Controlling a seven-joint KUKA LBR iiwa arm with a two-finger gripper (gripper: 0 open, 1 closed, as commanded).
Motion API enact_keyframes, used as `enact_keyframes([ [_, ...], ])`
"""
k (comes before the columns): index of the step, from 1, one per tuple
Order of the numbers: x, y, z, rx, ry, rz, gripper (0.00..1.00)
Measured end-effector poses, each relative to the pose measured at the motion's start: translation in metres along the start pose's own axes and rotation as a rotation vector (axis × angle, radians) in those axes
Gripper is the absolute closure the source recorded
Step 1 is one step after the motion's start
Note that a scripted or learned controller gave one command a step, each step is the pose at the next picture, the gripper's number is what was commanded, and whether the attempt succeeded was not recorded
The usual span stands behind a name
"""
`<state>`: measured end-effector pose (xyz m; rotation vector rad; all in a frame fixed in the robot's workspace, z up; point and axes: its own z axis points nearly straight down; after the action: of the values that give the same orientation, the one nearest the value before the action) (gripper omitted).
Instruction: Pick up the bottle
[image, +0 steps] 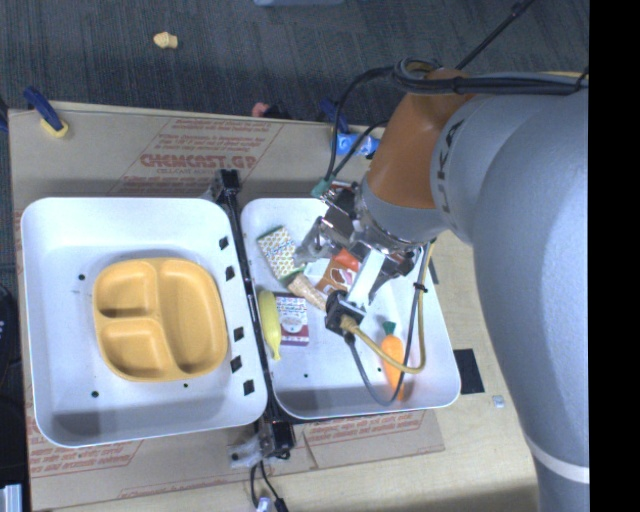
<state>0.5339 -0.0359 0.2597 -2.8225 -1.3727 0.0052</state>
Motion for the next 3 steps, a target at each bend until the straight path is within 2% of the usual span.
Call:
enact_keyframes([
  [1,0.0,0.0,-0.01,0.005,-0.001,-0.009,1.0],
  [2,-0.019,-0.027,0.033,0.002,-0.001,0.121,1.0],
  [3,-0.061,-0.026,0.023,0.002,0.0,-0.129,1.0],
])
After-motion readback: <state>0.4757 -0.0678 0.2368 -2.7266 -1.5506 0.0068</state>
